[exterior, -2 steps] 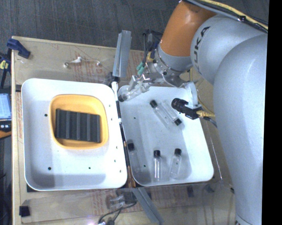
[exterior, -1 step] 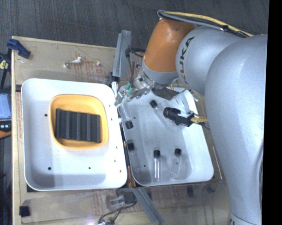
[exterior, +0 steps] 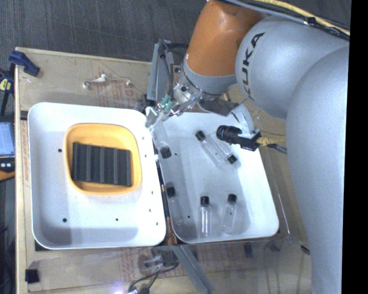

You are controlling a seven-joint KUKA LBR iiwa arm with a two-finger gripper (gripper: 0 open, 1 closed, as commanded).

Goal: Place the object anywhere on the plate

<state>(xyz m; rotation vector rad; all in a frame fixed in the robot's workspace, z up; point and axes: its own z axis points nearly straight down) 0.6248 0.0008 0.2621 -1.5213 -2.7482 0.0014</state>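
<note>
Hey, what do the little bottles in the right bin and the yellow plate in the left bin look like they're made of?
The vials look like clear glass or hard plastic: see-through bodies with small black caps. The plate looks like smooth yellow plastic with a soft sheen on its rim; the dark ribbed insert on it appears matte, possibly rubber or plastic.

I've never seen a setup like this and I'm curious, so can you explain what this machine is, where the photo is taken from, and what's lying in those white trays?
One camera looks down at a slant on a wooden bench. The big grey and orange shape is a robot arm reaching in from the right. Its gripper sits near the top corner where two white bins meet. The left bin holds a yellow plate with a dark ridged insert. The right bin holds several small clear vials with black caps. I cannot tell whether the gripper holds anything.
</note>
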